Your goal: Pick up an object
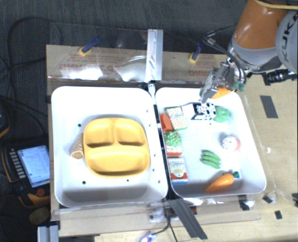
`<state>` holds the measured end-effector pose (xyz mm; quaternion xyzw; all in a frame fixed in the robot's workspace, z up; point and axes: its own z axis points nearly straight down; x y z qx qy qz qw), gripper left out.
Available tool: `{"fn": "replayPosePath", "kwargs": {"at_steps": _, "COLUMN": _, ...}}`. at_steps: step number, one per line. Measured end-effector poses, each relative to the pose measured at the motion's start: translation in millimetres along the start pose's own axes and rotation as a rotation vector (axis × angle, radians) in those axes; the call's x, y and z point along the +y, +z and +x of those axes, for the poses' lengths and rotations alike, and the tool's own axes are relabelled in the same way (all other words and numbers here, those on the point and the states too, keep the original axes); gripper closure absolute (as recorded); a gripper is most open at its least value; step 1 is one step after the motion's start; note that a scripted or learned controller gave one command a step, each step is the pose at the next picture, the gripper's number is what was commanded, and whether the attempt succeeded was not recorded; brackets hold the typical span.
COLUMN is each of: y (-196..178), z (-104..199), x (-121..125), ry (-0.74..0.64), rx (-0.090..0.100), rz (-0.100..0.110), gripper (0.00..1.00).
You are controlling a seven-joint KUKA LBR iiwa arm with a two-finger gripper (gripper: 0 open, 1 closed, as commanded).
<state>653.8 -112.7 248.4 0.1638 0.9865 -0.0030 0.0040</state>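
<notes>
My gripper (207, 96) hangs over the far edge of the right bin (249, 135), tilted down to the left. A small orange object (222, 91) shows just right of the gripper; whether it is held or lying on the bin floor I cannot tell. Right below the gripper lie a black-and-white spotted piece (204, 112) and a green lump (222, 115). Further down the bin are a white and red ball (230, 143), a green pea pod (211, 159) and a carrot (222, 181).
Along the right bin's left wall sit a patterned box (176, 118), a red piece (166, 121), a green pea packet (174, 141) and a small carton (178, 169). The left bin (68, 110) holds a yellow divided tray (116, 145) and a tan cone (77, 146).
</notes>
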Motion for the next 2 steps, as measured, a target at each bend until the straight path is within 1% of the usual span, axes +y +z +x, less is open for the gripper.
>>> {"fn": "replayPosePath", "kwargs": {"at_steps": 1, "y": 104.0, "z": 9.4, "x": -13.6, "ry": -0.626, "rx": 0.005, "rz": -0.008, "gripper": 1.00}}
{"fn": "replayPosePath", "kwargs": {"at_steps": 2, "y": 146.2, "z": -9.3, "x": 19.8, "ry": -0.590, "rx": -0.014, "rz": -0.003, "gripper": 1.00}}
